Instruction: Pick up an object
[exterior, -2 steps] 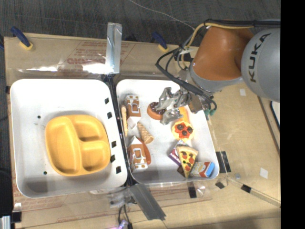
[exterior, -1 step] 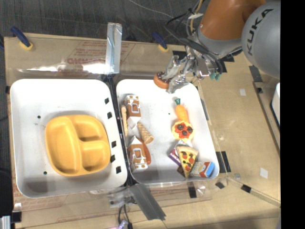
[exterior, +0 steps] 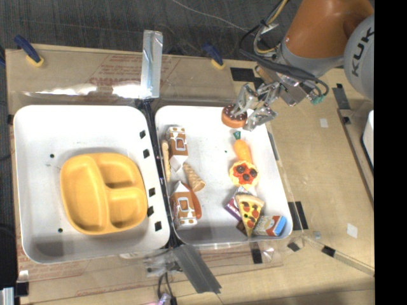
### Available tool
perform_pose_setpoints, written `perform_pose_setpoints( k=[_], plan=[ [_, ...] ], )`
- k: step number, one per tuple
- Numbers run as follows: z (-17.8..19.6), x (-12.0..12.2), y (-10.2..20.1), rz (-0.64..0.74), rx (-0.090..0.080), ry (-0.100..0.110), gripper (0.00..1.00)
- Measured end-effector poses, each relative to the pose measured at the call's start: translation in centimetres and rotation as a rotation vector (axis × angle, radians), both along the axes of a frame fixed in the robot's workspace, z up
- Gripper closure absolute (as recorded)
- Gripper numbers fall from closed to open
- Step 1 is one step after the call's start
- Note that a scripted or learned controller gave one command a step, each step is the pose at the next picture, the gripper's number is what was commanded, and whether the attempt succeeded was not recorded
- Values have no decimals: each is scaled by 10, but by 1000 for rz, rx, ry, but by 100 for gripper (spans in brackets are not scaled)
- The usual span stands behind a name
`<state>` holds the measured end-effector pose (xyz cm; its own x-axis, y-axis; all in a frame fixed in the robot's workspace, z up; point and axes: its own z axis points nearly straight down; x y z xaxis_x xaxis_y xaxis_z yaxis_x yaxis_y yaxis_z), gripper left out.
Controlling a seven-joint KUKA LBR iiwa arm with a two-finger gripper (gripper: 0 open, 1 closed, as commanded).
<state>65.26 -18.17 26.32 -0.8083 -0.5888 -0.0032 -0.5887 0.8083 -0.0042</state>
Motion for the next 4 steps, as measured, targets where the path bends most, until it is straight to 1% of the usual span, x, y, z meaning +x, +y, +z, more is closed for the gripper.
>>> perform_pose_setpoints(
  k=[1, 2, 3, 4],
  plan=[
    [-26, -69, -1, -187, 2, 5, 100],
    [-26, -68, -1, -186, 2, 4, 0],
    [-166, -66, -27, -225, 1, -8, 0],
    [-168, -61, -27, -202, 0, -4, 0]
  ],
)
